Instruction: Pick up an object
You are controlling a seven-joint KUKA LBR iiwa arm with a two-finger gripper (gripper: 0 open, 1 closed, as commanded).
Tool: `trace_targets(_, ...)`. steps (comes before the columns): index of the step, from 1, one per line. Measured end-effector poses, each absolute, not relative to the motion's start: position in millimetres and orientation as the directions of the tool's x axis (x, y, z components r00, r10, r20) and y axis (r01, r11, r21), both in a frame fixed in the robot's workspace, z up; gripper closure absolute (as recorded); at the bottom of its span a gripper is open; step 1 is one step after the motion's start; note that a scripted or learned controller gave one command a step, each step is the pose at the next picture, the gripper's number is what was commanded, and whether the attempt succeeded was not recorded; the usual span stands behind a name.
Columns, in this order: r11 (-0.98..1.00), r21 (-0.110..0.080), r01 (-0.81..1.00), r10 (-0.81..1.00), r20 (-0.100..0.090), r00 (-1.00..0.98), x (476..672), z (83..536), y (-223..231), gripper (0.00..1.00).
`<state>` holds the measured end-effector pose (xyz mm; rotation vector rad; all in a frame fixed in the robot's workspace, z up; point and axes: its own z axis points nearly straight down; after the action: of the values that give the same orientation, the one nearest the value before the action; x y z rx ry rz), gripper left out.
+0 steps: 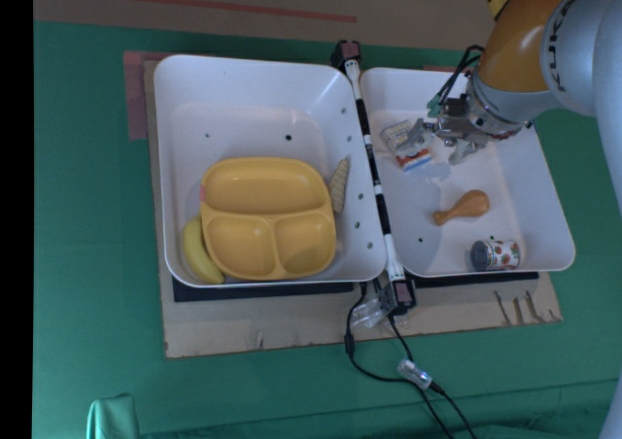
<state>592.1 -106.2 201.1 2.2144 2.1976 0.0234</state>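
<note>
Over the right bin [544, 223] we have the end effector [455, 136] low near the upper middle of the tray, just beside a small white carton with red and blue print [408, 146]. We cannot tell whether it is open or closed; the dark hardware there blurs together, and nothing is visibly held. The carton lies tilted on the bin floor, to the camera's left of the tool and very close to it, though contact is unclear.

We judge the step in hand to be the approach to a grasp, with the carton the likeliest target. To do it well, we would centre the tool over the carton's middle instead of its near edge, align with its narrower sides, and come straight down so it is not pushed toward the divider between the bins. A slow close and a short test lift would show whether the grip holds.

Other candidates lie well apart toward the camera: a toy chicken drumstick [464, 206] mid-bin and a small printed can [496, 254] on its side near the front wall.

From the right, the grey arm reaches in, its orange band [525, 34] above the wrist, which bends downward into the bin.
</note>
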Motion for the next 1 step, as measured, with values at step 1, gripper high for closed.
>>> trace_targets(1, -0.013, 0.041, 0.999, 1.0, -0.007, 0.013, 594.8, 216.9, -107.7, 1.0)
